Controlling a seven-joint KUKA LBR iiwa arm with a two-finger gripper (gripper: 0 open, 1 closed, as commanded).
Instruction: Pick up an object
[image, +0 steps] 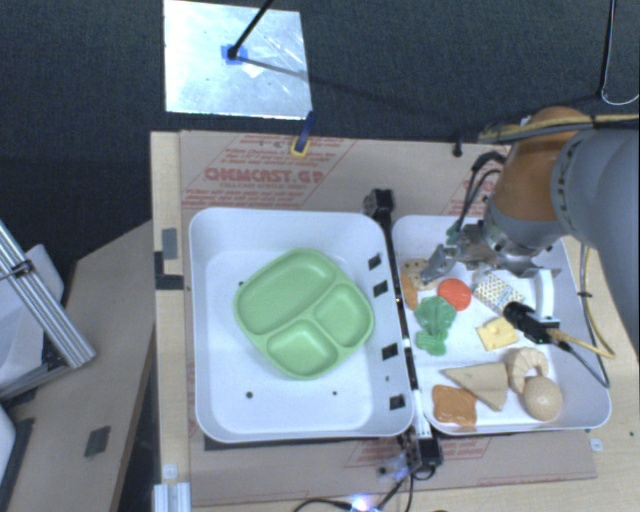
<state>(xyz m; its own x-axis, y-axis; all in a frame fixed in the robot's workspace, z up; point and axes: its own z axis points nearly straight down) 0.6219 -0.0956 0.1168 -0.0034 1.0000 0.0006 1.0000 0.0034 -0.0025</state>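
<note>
Camera view: gripper is hovering over the right bin, just up-left of the red tomato; fingers' state, cannot tell. Best bet: descending straight onto the tomato, clearing the green broccoli just below it.

Two bins sit side by side on a board that lies on the bench. The left bin holds a three-compartment plate near its middle. The right bin holds a cluster of toy foods: a tomato near the upper middle, a broccoli piece just below and left of it, a cheese wedge to the right of the broccoli, a bread triangle nearer the front, a toast slice at the front left corner, and a roundish piece at the front right. The gripper reaches in from the right, over the back left part of this bin, just behind the tomato. Behind the board, a sheet lies on the floor.
</note>
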